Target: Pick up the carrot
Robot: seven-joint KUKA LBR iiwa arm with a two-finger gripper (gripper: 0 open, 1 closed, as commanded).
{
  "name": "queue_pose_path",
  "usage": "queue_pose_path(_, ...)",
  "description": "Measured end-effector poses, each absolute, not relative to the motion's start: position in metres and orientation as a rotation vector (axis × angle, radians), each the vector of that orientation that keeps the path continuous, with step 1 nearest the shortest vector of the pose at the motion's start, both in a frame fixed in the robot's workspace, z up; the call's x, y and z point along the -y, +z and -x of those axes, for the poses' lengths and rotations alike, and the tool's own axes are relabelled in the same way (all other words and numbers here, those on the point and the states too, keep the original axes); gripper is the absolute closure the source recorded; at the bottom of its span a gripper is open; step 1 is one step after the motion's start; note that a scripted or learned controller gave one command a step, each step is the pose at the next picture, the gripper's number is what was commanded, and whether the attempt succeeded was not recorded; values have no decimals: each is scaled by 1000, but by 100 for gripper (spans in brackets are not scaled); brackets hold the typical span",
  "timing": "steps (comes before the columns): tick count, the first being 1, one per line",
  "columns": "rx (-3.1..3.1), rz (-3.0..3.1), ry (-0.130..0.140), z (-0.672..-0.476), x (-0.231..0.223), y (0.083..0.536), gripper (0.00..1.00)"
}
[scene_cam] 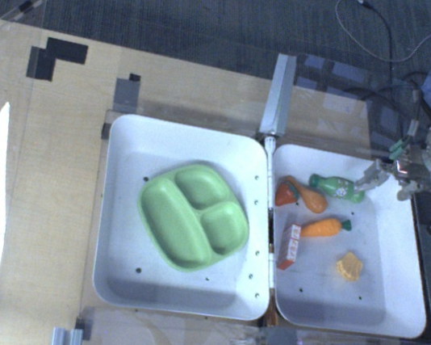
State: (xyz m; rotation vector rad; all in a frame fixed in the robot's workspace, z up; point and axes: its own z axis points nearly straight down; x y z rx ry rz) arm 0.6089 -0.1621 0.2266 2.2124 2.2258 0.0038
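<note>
The carrot point(323, 227), orange with a small green top at its right end, lies in the middle of the right bin point(397, 309). My gripper point(387, 182) hangs over the bin's far right part, up and to the right of the carrot and well apart from it. Its two fingers stand open with nothing between them; the left fingertip point(371, 177) is close to the cap end of a green bottle point(337, 188).
The right bin also holds a red-and-orange pear-shaped item point(298, 194), a red packet point(291, 246) near the left wall, and a yellow chunk point(349, 266). A green divided plate point(194, 216) sits in the left bin point(113, 273). A metal post point(279, 96) rises between the bins.
</note>
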Motion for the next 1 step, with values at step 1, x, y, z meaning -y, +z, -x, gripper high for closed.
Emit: queue_pose_path(1, -1947, -2462, 4, -586, 150, 100, 0)
